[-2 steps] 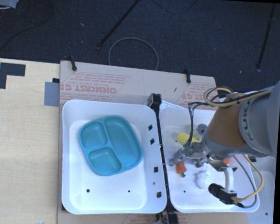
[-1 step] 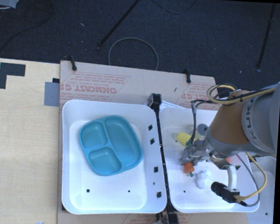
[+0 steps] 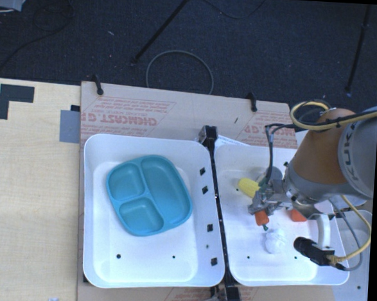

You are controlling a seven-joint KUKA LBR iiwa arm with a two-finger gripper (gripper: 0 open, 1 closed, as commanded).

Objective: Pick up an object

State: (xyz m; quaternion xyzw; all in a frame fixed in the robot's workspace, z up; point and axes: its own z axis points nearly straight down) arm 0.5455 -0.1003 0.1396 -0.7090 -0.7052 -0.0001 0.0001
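Dark floor with cables at the back, pale bench in front, brown cardboard (image 3: 133, 114) under two white bins.

Likely target: small orange piece (image 3: 261, 217) in the right bin (image 3: 238, 263). It sits just below the gripper (image 3: 265, 200), touching it or very nearly; cannot tell which. Short, stubby, bright orange, partly covered by the grey metal above it. Shape too small to read.

Gripper low over the middle of the right bin. Whether it is spread or closed, cannot tell: the wrist and cabling hide the tips. Nothing visibly held.

Close neighbours:
- yellow piece (image 3: 247, 186), just beside the gripper toward the bin divider
- white lump (image 3: 273, 241), just beyond the orange piece toward the bin's near edge
- second orange piece (image 3: 298, 216), half tucked under the arm

Further out: left bin (image 3: 85, 204) with a blue divided plate (image 3: 148, 194) lying flat, well apart from the action.

Risks, as I judge them:
- Crowding. Yellow, orange and white pieces lie near each other, so a closing grip could catch two or nudge one aside and close on nothing.
- Small target. The orange piece may roll or skid on the smooth bin floor if struck off-centre.
- Poor sightline. With the arm covering the contact point, a missed grip would look much like a good one until the lift.
- Loose yellow cable loops near the wrist could snag on the way up.
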